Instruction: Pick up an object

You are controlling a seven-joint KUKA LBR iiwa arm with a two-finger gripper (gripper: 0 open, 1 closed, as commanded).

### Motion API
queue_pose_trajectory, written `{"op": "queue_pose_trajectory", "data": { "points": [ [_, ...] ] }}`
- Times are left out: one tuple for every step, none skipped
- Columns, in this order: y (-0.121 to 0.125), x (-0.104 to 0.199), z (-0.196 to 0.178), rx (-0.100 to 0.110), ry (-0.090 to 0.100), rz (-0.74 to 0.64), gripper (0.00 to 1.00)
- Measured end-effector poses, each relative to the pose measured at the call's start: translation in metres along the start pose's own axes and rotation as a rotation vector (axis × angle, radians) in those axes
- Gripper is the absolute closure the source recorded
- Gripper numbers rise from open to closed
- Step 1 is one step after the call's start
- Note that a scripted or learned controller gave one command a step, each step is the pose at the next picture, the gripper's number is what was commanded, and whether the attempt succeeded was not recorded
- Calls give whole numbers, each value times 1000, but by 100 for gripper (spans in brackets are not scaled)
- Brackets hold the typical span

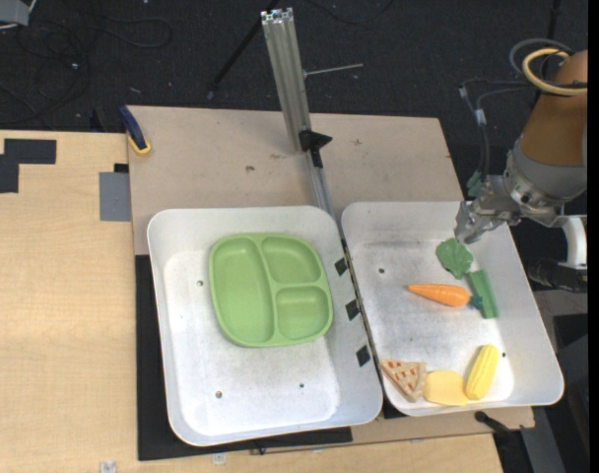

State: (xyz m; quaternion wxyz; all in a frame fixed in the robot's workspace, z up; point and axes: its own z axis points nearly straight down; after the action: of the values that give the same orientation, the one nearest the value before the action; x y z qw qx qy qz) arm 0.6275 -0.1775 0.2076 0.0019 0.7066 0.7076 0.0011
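My gripper hangs over the right bin, just above the green broccoli. Whether it's open or closed, I cannot tell. An orange carrot lies nearby.

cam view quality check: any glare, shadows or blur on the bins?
Camera view: even, soft lighting; the left bin and right bin are bright white but keep their surface speckle, no blown-out glare. Shadows are faint, just thin ones under the green plate and carrot. Toys are reasonably sharp; the claw and arm at the right edge look slightly soft. Background floor is dark, low detail.
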Motion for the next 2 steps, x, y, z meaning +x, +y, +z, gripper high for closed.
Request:
{"op": "queue_pose_trajectory", "data": {
  "points": [
    [0,-1,-8,4,1,0,100],
    [-2,51,2,8,4,-3,100]
  ]
}}
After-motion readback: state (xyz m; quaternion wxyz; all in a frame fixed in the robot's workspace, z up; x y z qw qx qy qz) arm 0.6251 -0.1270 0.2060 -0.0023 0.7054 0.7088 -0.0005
